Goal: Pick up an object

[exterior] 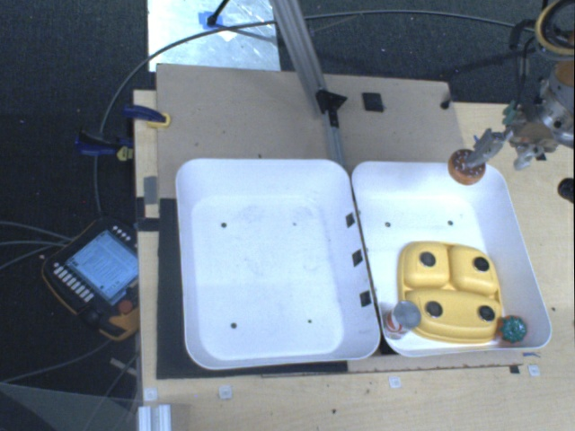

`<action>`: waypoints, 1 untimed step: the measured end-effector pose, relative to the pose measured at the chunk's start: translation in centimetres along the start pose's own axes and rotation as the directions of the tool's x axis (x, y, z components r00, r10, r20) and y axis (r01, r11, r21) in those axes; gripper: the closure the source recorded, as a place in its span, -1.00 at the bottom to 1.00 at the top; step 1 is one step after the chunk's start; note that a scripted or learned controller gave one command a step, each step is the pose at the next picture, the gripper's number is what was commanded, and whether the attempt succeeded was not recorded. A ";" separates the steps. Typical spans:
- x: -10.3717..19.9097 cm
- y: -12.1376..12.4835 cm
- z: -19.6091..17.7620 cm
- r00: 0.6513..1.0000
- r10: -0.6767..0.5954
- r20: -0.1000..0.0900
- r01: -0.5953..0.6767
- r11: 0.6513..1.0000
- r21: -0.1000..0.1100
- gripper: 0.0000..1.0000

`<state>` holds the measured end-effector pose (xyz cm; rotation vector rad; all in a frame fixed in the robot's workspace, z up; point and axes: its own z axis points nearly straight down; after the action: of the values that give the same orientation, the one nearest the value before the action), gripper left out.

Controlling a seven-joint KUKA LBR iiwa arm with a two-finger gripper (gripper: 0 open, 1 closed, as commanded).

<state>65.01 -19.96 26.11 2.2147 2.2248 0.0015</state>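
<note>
The desk [269,115] carries two white bins side by side. The left bin [207,330] is bare inside, while the right bin [386,196] keeps all the objects, so a pick must happen there. The yellow tray [449,290] lies near its front, with a grey cap [406,313] and a green ball [513,329] touching it. The jaws [499,145] hang over the far right corner, just beside a brown donut [466,166] on the rim; whether they are released or clenched, one cannot tell
</note>
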 end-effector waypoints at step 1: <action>0.2 0.4 6.1 1.000 -0.002 -0.001 0.002 1.000 0.003 -1.00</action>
<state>65.45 -19.75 20.00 2.2148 2.2285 -0.0017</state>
